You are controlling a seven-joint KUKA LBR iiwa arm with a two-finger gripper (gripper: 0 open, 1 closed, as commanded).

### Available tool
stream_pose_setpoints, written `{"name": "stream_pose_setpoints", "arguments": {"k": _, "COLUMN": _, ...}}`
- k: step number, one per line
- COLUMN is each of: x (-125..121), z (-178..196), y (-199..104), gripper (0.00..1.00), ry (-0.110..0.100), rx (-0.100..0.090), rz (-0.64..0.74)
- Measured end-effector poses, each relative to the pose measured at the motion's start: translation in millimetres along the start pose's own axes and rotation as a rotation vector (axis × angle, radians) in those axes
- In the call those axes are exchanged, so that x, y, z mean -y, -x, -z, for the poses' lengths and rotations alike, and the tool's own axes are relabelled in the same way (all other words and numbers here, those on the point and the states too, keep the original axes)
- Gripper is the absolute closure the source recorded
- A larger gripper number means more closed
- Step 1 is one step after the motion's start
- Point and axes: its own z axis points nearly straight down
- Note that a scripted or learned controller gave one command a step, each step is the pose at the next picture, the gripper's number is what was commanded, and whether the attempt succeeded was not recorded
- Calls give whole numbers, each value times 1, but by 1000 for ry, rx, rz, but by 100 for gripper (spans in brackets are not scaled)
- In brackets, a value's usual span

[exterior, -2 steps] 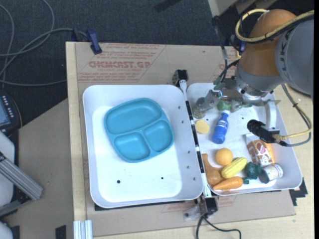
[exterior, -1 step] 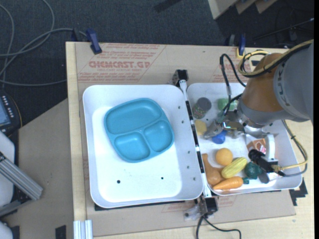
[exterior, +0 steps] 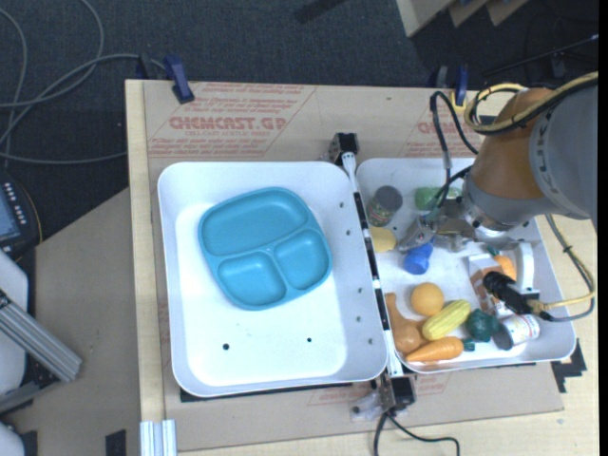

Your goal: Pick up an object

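My gripper (exterior: 425, 238) sits just above the blue object (exterior: 417, 257); jaw opening indeterminate. Probably light, rigid plastic; grasp across its middle.

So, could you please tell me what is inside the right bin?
The right bin holds an orange, corn cob, carrot, a blue piece and other small items; the arm covers its far corner.

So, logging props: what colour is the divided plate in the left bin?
Light blue, the divided plate, seen in the camera view.
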Motion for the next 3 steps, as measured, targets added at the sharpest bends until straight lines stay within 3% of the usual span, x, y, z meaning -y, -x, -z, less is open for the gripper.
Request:
{"name": "stream_pose_setpoints", "arguments": {"k": 1, "x": 17, "z": 0, "y": -14, "gripper": 0, "ry": -6, "rx": -4, "rz": 0}}
{"name": "stream_pose_setpoints", "arguments": {"k": 2, "x": 16, "z": 10, "y": -13, "gripper": 100, "ry": -3, "rx": -3, "rz": 0}}
{"name": "stream_pose_setpoints", "arguments": {"k": 3, "x": -31, "z": 107, "y": -100, "gripper": 100, "ry": 12, "rx": -5, "rz": 13}}
